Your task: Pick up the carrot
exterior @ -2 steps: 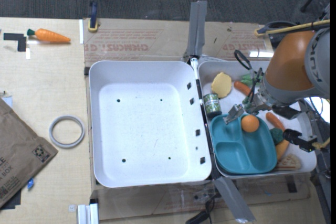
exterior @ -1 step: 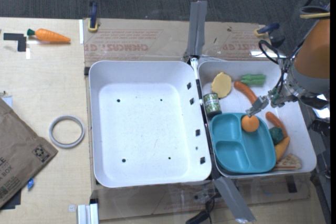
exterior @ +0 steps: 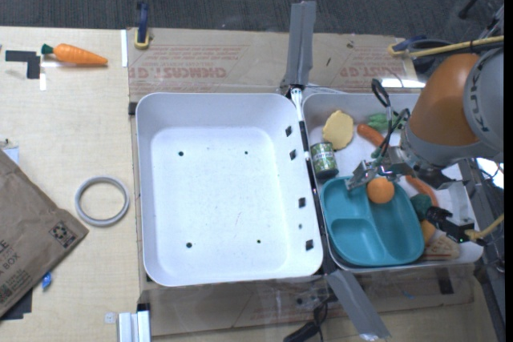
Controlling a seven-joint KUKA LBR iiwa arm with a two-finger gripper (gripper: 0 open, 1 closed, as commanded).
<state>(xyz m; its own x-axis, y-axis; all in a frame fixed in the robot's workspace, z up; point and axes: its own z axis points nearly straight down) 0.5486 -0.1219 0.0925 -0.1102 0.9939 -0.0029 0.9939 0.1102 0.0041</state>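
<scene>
An orange carrot (exterior: 369, 133) lies in the right bin (exterior: 314, 104), near its back wall and beside a pale yellow piece (exterior: 339, 129); its right end is hidden behind the arm. My gripper (exterior: 373, 170) hangs low over the bin, just in front of that carrot. It sits right above an orange ball (exterior: 381, 191) resting on the back rim of a teal divided tray (exterior: 373, 230). A second orange-red stick-shaped piece (exterior: 422, 190) pokes out under the arm to the right of the ball. Another carrot with a green top (exterior: 74, 54) lies on the bench at the far left.
A green can (exterior: 324, 159) stands against the right bin's left wall. The left bin (exterior: 160, 196) is beside it. A tape ring (exterior: 102, 199) and a cardboard box (exterior: 24, 232) lie on the bench at left. A tan piece (exterior: 439, 246) sits at the tray's right.
</scene>
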